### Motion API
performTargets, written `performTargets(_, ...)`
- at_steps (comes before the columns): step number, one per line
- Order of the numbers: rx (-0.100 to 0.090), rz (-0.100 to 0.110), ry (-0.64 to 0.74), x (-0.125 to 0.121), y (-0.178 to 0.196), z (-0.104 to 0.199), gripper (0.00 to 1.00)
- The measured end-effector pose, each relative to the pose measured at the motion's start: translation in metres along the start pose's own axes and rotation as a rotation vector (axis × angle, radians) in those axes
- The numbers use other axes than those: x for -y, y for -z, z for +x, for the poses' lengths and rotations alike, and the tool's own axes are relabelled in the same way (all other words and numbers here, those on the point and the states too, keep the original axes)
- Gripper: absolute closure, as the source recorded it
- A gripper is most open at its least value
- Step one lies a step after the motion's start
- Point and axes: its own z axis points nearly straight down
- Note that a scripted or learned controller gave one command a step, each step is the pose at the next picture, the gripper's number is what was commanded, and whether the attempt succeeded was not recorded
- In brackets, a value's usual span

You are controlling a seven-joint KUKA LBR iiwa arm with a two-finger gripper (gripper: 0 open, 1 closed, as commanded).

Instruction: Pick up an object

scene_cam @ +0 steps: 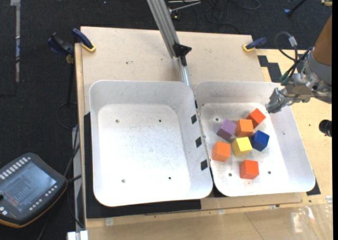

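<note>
Right now we see the tool (275, 102) poised over the upper right part of the right bin (296, 151), its dark tip close beside the red-orange cube (257, 117) at the top of the cluster; nothing shows between its tips, and we cannot tell whether it stands wide or narrow. The arm (319, 64) comes in from the right edge, grey with cables along it.

In the right bin we count seven cubes gathered near the middle. The red-orange cube lies uppermost, tilted on the bin floor. Just below and left of it sits an orange cube (244, 127), touching a purple cube (227, 128) on its left. A yellow cube (242, 145) lies under the orange one, with a blue cube (260, 139) just beside it on the right and another orange cube (221, 151) on its left. A red cube (249, 169) sits apart, nearest the front rim.

The left bin (103, 144) sits alongside on the tabletop (132, 54). A teach pendant (26, 186) lies on the floor at lower left.
</note>
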Motion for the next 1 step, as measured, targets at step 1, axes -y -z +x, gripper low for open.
performTargets(1, 0.000, 0.001, 0.000, 0.0097, -0.0175, 0.0533, 1.00)
